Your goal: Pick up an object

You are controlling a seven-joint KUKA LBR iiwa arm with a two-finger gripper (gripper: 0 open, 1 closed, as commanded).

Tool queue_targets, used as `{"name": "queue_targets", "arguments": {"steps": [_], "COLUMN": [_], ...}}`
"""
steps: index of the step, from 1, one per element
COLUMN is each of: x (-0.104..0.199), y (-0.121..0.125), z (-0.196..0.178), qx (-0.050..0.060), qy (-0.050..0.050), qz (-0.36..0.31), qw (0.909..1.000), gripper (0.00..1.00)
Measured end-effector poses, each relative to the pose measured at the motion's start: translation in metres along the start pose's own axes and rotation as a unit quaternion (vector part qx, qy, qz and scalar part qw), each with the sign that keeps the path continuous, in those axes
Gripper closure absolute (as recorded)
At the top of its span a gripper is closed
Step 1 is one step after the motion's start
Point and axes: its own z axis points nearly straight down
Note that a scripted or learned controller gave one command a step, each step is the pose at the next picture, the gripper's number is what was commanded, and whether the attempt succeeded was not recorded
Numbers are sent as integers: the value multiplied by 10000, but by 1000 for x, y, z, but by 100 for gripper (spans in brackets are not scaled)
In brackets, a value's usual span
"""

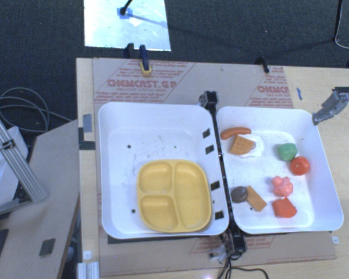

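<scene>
Smooth yellow three-compartment plastic tray [175, 195] in left bin [113, 156].

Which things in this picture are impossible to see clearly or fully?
- Gripper, camera view: blurred, arm cut off by the right edge; finger state unclear.
- White item: partly covered by the waffle; identity unclear.
- Dark round item: too small to identify.

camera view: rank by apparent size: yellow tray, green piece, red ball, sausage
1. Yellow tray, by far the largest.
2. Sausage, longest of the small items but thin.
3. Green piece and red ball look about alike; I won't rank them against each other.
</scene>
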Motion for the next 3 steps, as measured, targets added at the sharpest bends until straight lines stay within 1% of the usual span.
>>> {"name": "queue_targets", "arguments": {"steps": [1, 2, 3], "x": [59, 44, 87], "y": [-11, -17, 27], "z": [201, 64, 21], "qx": [121, -41, -1], "qy": [43, 14, 25], "qz": [-57, -55, -84], "qw": [9999, 10000, 10000], "gripper": [0, 0, 0]}}
